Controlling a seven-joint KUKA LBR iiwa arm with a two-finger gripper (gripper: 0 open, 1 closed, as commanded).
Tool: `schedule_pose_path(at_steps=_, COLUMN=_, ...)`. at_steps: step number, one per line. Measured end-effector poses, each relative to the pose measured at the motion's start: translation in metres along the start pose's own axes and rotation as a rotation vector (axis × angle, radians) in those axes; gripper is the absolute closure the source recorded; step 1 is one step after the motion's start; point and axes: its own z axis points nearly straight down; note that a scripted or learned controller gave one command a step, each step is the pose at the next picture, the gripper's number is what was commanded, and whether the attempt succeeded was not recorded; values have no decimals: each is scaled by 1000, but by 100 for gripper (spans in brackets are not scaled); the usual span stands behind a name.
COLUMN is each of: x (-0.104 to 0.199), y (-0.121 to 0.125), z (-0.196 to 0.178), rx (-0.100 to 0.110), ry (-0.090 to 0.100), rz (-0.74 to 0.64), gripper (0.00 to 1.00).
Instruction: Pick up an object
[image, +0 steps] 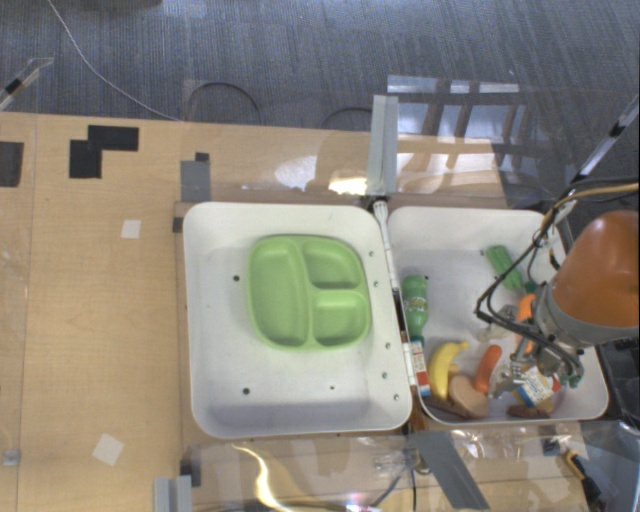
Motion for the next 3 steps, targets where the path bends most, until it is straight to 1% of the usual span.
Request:
schedule_pose_path(at_steps=1, x=-84, y=51, z=3, rx=-4, ry=2, rz=25, gripper=0)
schedule_pose_path(at_steps=2, x=-57, y=17, z=2, rx=-2, ry=3, rz=115, gripper=0)
schedule_pose_path(at_steps=3, x=-37, y=45, z=1, rx=-1, ry=0, rz=262, gripper=0)
